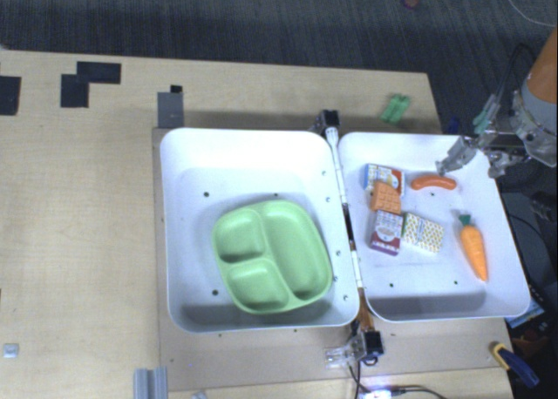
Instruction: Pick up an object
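Two shallow white bins are seen side by side on a pale wooden bench (78,240). The left bin (187,162) contains a single light green divided plate (272,254), three compartments visible, lying toward the near side of the bin. The right bin (497,297) contains the candidate objects: an orange toy sausage (433,183) near the far edge; a small blue-and-white carton (384,177) with an orange packet (385,197) just below it; a dark red-and-white box (385,233) touching a pale patterned box (423,233) in the middle; and a toy carrot (473,249) with a green top, lying apart from the boxes toward the right wall. The gripper (477,155) is positioned over the far right corner of the right bin, just right of the sausage. Its two fingers are spread apart, one (455,158) near the sausage's end, the other (499,164) further right, and nothing is seen between them. A small green object (395,109) lies on the bench beyond the right bin. Black markers (89,82) are noted on the bench at far left.
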`<action>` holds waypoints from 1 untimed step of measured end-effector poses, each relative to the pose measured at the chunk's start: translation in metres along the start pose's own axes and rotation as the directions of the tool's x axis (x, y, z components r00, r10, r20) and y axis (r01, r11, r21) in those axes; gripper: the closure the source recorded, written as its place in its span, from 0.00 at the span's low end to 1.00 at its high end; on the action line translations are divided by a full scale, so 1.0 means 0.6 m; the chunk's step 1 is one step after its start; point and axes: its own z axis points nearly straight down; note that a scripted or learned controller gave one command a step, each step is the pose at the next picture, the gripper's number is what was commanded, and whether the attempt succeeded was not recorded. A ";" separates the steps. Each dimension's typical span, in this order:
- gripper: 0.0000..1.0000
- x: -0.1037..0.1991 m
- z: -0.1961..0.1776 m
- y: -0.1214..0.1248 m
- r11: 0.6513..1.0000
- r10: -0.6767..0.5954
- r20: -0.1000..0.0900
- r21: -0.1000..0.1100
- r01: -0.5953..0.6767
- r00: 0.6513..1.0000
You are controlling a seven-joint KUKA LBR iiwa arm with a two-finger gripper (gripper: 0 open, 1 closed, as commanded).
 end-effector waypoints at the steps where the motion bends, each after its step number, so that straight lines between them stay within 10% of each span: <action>1: 0.00 -0.034 0.199 -0.064 1.000 0.003 0.000 0.004 -0.003 1.000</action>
